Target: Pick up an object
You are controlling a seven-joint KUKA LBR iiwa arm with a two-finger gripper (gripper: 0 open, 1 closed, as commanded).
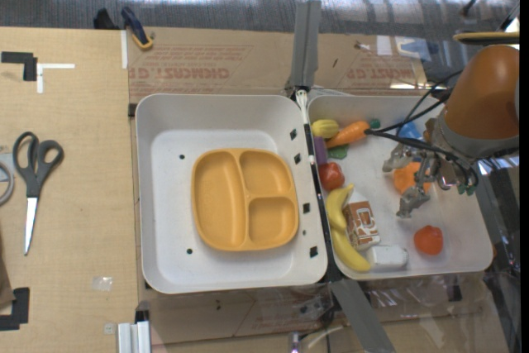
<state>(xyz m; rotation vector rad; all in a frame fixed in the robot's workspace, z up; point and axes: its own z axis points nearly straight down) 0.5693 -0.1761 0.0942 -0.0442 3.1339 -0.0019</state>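
Observation:
My gripper [416, 188] hangs over the right part of the right bin [471, 260], below the arm's orange band. An orange object [405, 178] lies right at the gripper, partly hidden by it; I cannot tell whether they touch. A red-orange ball [428, 240] sits just in front of the gripper. Further left in this bin lie a carrot [350, 132], a yellow piece [325, 128], a red tomato [331, 175], a banana [340, 234], a brown box [362, 225] and a white object [387, 256]. A blue item [409, 131] lies behind the gripper.
The left bin [157, 202] holds a yellow divided plate [245, 198]. Scissors [34, 178] lie on the wooden bench at far left. A grey bar [305, 45] stands behind the seam between the bins. Cables run from the arm across the right bin's back.

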